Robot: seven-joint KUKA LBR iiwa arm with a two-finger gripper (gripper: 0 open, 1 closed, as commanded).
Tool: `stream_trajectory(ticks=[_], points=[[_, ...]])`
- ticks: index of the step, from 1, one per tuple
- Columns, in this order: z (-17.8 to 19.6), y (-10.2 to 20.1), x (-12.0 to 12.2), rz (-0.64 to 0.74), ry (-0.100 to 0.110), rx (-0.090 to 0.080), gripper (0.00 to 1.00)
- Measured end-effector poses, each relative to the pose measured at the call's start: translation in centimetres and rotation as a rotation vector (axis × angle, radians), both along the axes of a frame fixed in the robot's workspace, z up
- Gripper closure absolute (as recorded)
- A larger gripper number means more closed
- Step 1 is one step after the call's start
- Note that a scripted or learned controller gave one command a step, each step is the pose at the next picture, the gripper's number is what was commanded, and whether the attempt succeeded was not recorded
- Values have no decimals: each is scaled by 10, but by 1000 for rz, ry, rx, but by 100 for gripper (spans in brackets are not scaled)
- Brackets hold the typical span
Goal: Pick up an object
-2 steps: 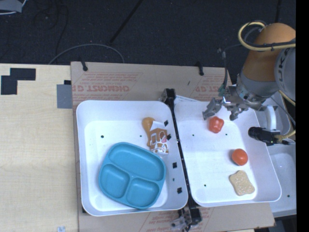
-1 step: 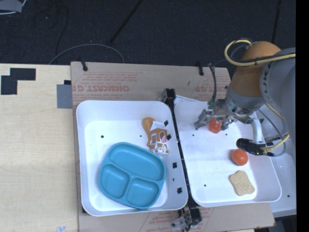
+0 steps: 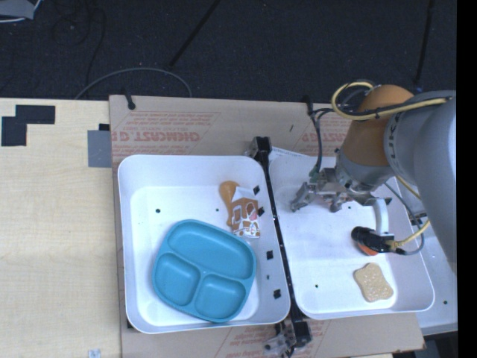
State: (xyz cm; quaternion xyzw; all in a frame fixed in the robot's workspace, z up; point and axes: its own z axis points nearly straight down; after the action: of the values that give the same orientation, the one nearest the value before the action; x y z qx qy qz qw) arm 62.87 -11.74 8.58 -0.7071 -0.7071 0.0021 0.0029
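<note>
My gripper hangs over the back of the right bin, near its left wall. Its two fingers stand apart, open, with only white bin floor between them. A tan, toast-shaped piece lies at the front right of that bin, well apart from the gripper. In the left bin lies a blue divided plate. Behind the plate, by the divider, sit a small brown-and-white patterned packet and an orange-tan piece.
A black rail separates the two bins. Both bins rest on a cardboard sheet on a pale wooden bench. The arm's grey and orange body covers the back right of the right bin.
</note>
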Motion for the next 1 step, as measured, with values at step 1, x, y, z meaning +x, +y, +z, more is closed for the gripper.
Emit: stream_trajectory(ticks=[1], points=[[13,-1,1,-2,-3,-1,100]])
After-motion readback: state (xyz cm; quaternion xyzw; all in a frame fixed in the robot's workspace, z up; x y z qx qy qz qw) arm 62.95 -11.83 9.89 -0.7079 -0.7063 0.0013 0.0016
